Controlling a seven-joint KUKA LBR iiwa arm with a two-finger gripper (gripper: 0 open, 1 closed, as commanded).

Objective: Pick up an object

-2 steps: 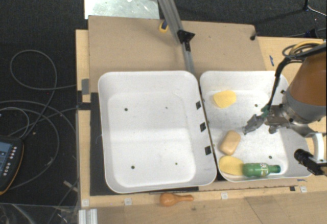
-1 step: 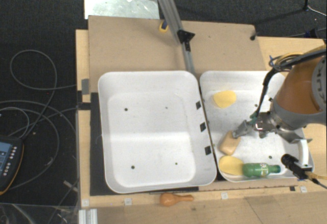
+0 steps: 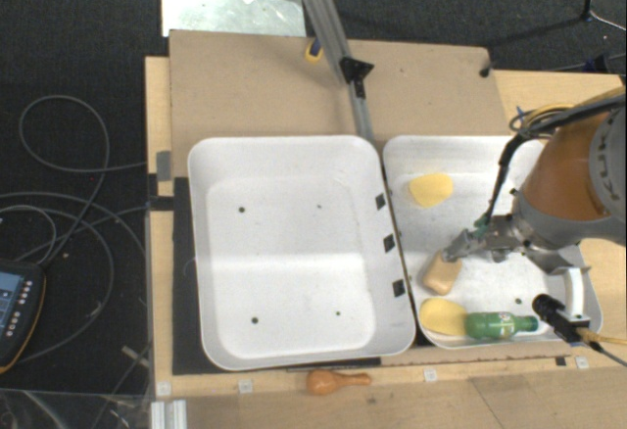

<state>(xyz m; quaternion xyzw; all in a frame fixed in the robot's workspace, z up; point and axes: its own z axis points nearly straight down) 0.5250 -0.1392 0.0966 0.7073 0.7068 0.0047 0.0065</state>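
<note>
The grey arm with the orange band point(image 3: 573, 177) reaches in from the right over the right-hand shallow white bin point(image 3: 470, 155). Its two-finger metal claw point(image 3: 457, 251) hangs low inside that bin, and whether its tips are spread or closed cannot be told from this slant. Just below the claw, touching or nearly touching its tip, lies a tan, bread-like block point(image 3: 441, 272). Above and slightly left of the claw rests a pale yellow rounded piece point(image 3: 431, 189). Below it, near the bin's front wall, sit a second pale yellow rounded piece point(image 3: 442, 316) and a green plastic bottle point(image 3: 500, 324) lying on its side. Far left of the claw is the other white bin point(image 3: 284, 158). An orange-brown pear-shaped item point(image 3: 336, 380) lies on the bench, outside the bins, below and left of the claw.
</note>
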